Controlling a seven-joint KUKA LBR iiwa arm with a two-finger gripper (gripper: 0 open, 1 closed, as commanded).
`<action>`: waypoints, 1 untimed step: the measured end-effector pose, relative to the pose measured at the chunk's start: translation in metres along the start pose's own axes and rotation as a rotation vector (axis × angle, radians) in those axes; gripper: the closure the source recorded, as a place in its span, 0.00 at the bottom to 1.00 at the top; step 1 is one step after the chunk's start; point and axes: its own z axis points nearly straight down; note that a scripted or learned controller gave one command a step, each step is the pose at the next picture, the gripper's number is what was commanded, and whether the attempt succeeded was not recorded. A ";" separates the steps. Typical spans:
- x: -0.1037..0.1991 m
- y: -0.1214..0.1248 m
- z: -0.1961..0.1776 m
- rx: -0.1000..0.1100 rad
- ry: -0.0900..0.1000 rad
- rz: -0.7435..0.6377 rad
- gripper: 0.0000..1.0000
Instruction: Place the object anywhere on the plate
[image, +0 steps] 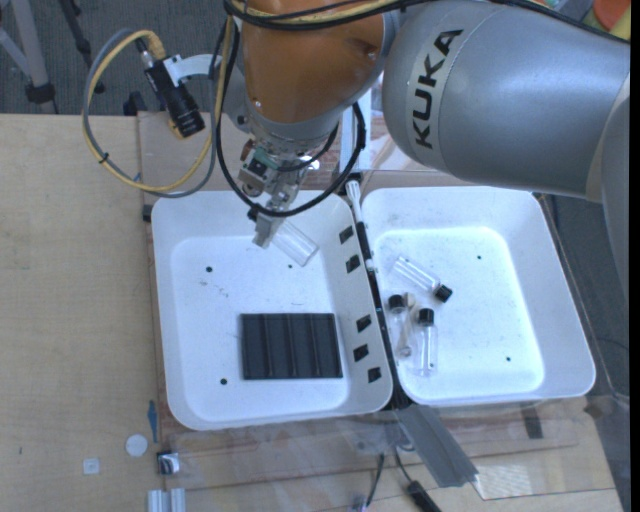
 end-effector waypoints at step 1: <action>0.000 0.000 -0.040 0.005 0.003 -0.338 1.00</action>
